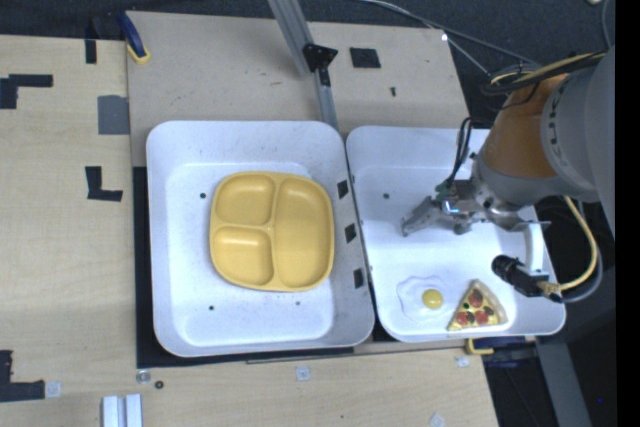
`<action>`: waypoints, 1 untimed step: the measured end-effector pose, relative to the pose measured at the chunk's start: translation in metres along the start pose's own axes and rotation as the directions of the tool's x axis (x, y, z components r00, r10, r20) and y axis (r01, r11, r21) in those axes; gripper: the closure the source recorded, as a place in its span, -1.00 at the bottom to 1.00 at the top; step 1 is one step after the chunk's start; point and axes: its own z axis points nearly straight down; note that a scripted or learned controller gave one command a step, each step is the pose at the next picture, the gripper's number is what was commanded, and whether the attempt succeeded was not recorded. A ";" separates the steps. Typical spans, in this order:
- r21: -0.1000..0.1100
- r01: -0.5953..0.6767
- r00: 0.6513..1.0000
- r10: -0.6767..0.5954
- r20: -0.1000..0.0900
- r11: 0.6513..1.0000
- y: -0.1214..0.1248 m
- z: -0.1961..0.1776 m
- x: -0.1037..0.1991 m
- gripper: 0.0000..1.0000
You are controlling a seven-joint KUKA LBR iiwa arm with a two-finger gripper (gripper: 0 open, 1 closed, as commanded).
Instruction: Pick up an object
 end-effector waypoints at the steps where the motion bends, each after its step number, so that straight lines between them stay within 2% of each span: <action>1: -0.005 0.001 1.000 -0.001 0.002 1.000 0.002 -0.013 0.000 1.00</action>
